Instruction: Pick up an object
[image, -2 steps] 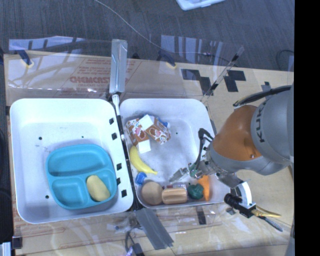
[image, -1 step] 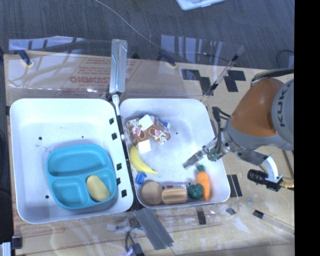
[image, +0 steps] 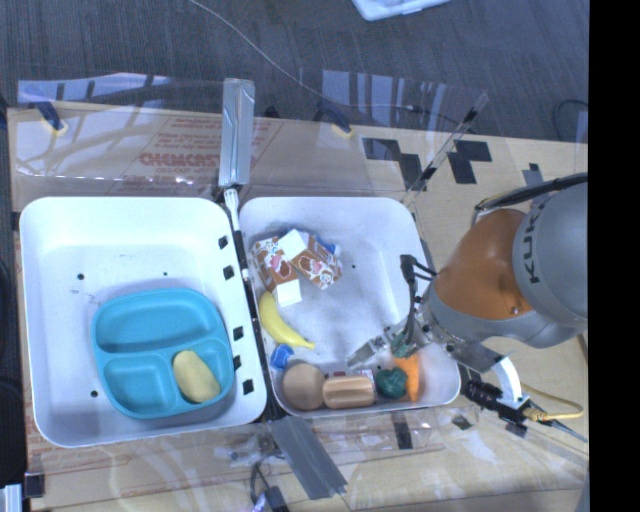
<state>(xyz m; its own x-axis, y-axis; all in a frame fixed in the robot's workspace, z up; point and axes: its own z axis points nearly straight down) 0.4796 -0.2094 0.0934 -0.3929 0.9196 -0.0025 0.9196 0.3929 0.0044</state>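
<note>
In the camera view, the arm (image: 510, 275) is reaching in from three o'clock and the gripper (image: 385, 348) is hanging low in the right bin (image: 330, 212), toward its five o'clock corner. Nothing is sitting between the fingers as far as this view is showing, so the pick is looking not yet made; closing on something and lifting it are both remaining. Candidates are lying close: an orange-and-green toy (image: 402, 378) just below the gripper, a tan block (image: 348, 390) and a brown ball (image: 302, 386) toward seven o'clock of it, a banana (image: 275, 320) at nine o'clock, and a printed carton (image: 298, 262) toward eleven o'clock. The left bin (image: 60, 230) is holding a blue tray (image: 150, 320) with a yellow lump (image: 197, 376) in its lower right compartment.

The wrist is covering much of the gripper, and I cannot tell whether the jaws are standing apart or together. Whether a fingertip is touching the toy is also hard to make out.
</note>
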